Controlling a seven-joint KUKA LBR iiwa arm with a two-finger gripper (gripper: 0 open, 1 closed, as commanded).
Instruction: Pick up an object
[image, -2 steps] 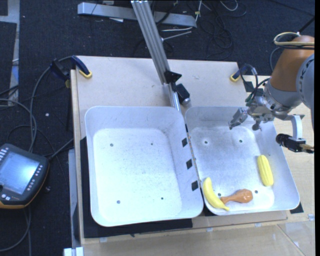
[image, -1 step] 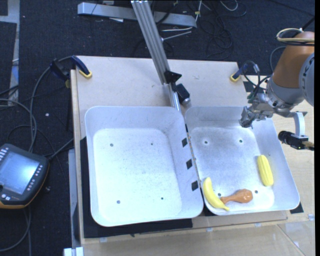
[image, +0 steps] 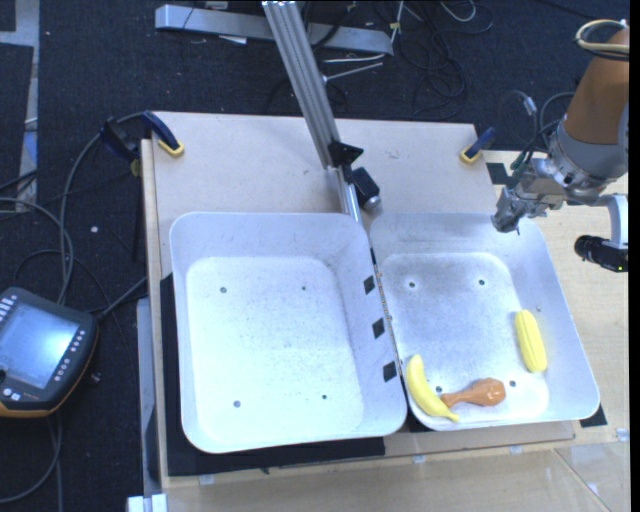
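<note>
Upper right of frame: gripper (image: 508, 222) hovers over right bin's (image: 560, 300) far rim, holding nothing; finger gap can't tell. Nearest target is corn cob (image: 530, 340), lower in frame, long axis near-vertical. Banana (image: 425, 388) and drumstick (image: 478, 394) lie bottom centre-right.

Right bin (image: 440, 250): I see open floor across its far and middle parts.
Near edge: banana (image: 427, 388), drumstick (image: 478, 394) and corn (image: 530, 340) crowd it; banana touches drumstick.
Divider: angled pole (image: 318, 100) stands over the bins' far join.
Left bin (image: 200, 240): I'd pass freely anywhere.
</note>
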